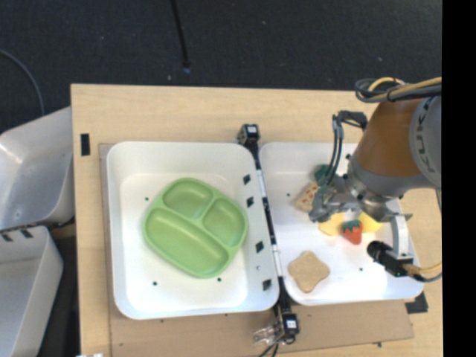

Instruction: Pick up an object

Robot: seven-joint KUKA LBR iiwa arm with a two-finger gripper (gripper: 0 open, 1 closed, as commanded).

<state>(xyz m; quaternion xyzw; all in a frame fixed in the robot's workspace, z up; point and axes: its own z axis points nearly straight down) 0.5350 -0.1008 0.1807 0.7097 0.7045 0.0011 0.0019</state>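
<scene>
Nearest the camera, a tan biscuit-shaped item (308, 271) lies flat on the floor of the right bin (286, 171), close to its front edge and apart from everything else. Just beyond it sits a cluster: a yellow piece (335, 225) touching a small red and orange piece (352, 233), with a speckled tan wedge (307, 196) and a dark green item (322, 174) further back. The end effector (324, 207) is down among this cluster, between the wedge and the yellow piece; whether it is spread or closed cannot be told, and nothing is visibly gripped. Judged step: descent onto a candidate, with the grasp unconfirmed. The next move calls for closing on one piece alone, then a straight lift clear of its neighbours. To the left, the other bin (119, 199) carries a green divided tray (195, 227). Both bins rest on the worktop (149, 114).
</scene>
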